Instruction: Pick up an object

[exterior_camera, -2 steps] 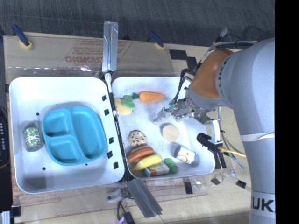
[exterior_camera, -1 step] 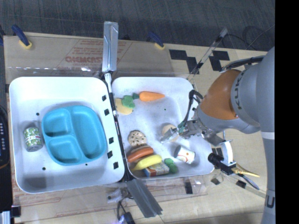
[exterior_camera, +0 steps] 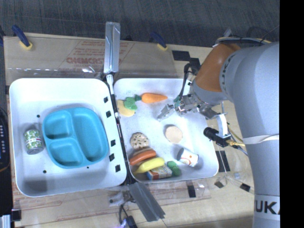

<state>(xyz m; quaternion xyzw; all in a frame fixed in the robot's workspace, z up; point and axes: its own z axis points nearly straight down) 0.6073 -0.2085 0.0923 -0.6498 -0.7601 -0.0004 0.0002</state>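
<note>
Hovering over the right bin (exterior_camera: 209, 167), the tool (exterior_camera: 167, 111) sits low between the carrot (exterior_camera: 154, 98) and the round tan disc (exterior_camera: 174, 134); fingers spread, nothing between them. Cookie (exterior_camera: 138, 139), sausage (exterior_camera: 142, 156) and banana (exterior_camera: 150, 165) lie near the front-left corner. Left bin (exterior_camera: 19, 94) holds a blue divided tray (exterior_camera: 73, 137) and a small can (exterior_camera: 33, 140).

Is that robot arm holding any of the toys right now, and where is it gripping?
Nothing is held. The gripper hangs open over bare bin floor, between the toy carrot and the round tan cookie.
</note>
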